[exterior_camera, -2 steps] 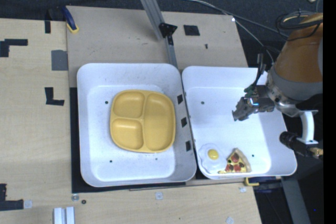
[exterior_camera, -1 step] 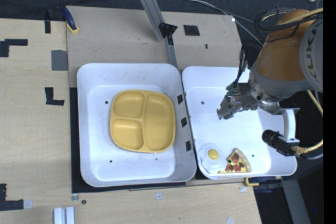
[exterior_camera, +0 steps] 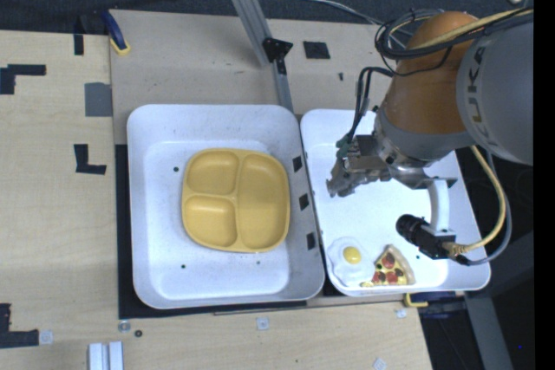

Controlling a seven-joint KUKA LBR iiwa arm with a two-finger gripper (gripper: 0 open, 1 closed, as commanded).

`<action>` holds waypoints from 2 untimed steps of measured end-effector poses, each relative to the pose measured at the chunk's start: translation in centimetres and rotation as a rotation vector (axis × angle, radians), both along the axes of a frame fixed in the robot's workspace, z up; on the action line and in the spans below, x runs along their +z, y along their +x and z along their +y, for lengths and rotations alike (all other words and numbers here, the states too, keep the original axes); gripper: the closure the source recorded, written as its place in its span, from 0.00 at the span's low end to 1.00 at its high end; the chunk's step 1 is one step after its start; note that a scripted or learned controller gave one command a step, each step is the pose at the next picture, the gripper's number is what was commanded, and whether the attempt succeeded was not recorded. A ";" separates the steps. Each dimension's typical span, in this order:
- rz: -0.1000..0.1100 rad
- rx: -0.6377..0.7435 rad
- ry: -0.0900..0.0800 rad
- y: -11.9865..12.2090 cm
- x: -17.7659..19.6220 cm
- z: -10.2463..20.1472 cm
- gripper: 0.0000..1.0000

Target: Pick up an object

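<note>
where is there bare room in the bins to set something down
Left bin: bare floor all round the plate, widest along the left wall and in the front corners. Right bin: a patch between the gripper and the egg. Its front is crowded with the egg and pizza slice.

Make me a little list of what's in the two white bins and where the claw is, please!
left bin: one yellow plate with three sections, nothing on it
right bin: toy fried egg with toy pizza slice beside it, at the near edge
claw: over the right bin, apart from both toys
</note>
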State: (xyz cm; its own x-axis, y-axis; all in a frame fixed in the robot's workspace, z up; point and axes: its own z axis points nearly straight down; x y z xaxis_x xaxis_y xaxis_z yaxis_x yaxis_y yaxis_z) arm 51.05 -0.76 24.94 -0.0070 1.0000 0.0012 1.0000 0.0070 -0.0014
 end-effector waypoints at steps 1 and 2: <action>0.001 -0.001 -0.001 0.1 0.1 4.6 1.00; 0.001 0.000 0.000 0.5 0.3 9.9 1.00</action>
